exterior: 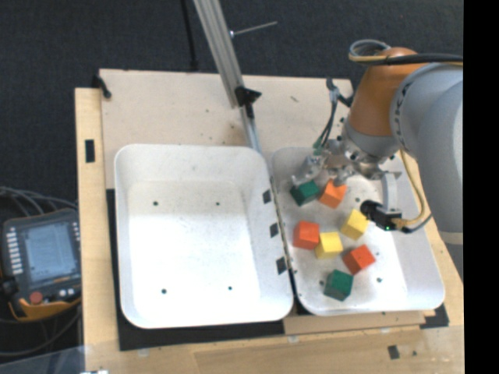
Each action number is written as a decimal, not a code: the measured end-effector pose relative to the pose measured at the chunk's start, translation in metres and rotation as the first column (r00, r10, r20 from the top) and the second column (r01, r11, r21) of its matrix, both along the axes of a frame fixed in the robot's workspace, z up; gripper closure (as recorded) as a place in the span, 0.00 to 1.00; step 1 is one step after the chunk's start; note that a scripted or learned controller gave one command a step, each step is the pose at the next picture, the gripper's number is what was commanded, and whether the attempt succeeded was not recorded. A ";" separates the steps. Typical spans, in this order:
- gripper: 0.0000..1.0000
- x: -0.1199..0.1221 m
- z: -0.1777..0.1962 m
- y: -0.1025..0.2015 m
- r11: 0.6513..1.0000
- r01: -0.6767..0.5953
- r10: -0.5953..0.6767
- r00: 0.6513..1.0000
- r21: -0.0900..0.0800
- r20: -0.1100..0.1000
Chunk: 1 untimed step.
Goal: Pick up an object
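Observation:
Several small blocks lie in the right bin (415, 280): a green block (306, 192), an orange block (333, 195), a yellow block (355, 224), an orange-red block (306, 234), a second yellow block (330, 244), a red block (359, 258) and another green block (338, 284). My gripper (326, 168) hangs low over the bin's far left part, just above and between the green and orange blocks. The wrist hides how it meets them. No block is visibly lifted.
The left bin (195, 232) sits beside the right one, sharing a raised middle rim. A slanted aluminium post (222, 45) rises from the bench behind the bins. A cable loops from the wrist toward a black connector (373, 209). A teach pendant (43, 255) lies off the bench at left.

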<state>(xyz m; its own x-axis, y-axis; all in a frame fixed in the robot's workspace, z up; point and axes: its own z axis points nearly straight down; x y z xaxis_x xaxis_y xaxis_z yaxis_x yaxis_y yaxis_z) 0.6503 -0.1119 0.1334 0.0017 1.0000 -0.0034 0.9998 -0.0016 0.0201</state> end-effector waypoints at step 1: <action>1.00 0.001 0.010 -0.002 1.000 0.004 -0.004 1.000 -0.002 0.003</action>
